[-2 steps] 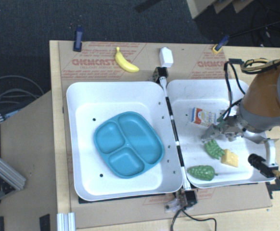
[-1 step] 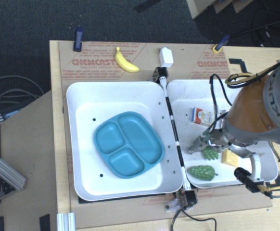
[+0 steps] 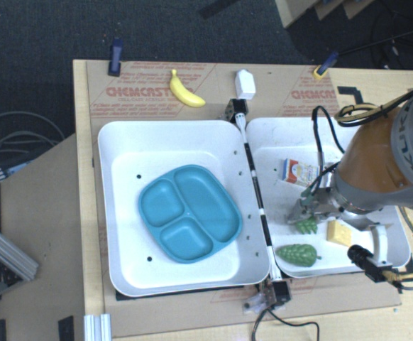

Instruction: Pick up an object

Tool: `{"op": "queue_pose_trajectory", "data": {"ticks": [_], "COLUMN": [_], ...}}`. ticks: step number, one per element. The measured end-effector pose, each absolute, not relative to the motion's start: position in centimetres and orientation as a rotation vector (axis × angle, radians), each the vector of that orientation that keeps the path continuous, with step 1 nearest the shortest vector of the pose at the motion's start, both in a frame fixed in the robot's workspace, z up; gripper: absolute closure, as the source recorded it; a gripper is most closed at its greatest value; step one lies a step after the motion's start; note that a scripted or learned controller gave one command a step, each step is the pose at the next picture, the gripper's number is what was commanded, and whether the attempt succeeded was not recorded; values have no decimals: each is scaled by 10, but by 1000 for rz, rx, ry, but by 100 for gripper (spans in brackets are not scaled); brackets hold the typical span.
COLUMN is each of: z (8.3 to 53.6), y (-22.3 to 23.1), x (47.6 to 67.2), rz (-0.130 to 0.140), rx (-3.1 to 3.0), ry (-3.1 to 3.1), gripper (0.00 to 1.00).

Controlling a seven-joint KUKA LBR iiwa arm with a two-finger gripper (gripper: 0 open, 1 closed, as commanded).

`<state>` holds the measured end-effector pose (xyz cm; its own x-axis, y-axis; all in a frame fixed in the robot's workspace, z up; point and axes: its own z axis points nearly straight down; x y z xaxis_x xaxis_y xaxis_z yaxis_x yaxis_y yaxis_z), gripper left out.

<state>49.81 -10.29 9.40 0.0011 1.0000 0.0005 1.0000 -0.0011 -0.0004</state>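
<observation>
Two white bins side by side on a cardboard-topped bench [image 3: 157,91]. In the left bin [image 3: 121,261], a blue divided plate [image 3: 188,212] near centre. Right bin [image 3: 263,137]: small carton [image 3: 296,170] toward 11 o'clock, yellow block [image 3: 339,234] at about 4 o'clock, leafy green piece [image 3: 296,254] at 6 o'clock by the front wall. Gripper [image 3: 307,212] low over mid-bin, directly above a small dark-green object [image 3: 306,226]; contact unclear. Outside the bins, toy banana [image 3: 185,91] at 12 o'clock from the left bin.
</observation>
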Motion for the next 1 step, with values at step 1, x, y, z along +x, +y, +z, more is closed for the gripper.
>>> {"op": "queue_pose_trajectory", "data": {"ticks": [1], "z": [185], "y": [-30], "x": [541], "rz": [-2], "rx": [-2220], "ry": [-2223], "gripper": [100]}}
